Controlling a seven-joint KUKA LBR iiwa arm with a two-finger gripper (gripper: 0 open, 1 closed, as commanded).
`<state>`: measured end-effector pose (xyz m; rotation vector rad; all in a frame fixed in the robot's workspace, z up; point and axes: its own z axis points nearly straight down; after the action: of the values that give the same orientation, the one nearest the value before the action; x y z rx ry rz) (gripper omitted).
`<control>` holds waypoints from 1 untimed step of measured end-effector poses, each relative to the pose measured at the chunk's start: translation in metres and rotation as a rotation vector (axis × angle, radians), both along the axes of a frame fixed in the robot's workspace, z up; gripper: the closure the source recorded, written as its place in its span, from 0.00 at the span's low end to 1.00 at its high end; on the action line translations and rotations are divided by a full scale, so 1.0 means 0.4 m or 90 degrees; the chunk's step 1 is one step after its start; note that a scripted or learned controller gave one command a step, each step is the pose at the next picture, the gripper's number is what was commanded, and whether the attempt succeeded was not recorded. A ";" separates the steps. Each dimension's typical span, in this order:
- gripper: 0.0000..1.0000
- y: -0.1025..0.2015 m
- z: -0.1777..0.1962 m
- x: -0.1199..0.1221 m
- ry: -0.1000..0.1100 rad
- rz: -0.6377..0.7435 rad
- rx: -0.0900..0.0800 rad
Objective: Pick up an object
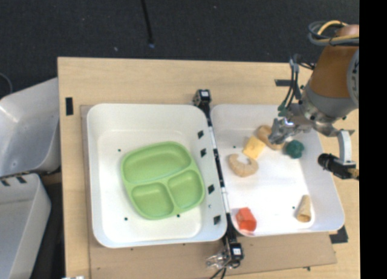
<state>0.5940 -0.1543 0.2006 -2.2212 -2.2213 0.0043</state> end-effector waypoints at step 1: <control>1.00 0.126 0.040 0.057 -0.003 0.004 0.001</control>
<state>0.6170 -0.1041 0.2166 -2.2168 -2.2294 -0.0038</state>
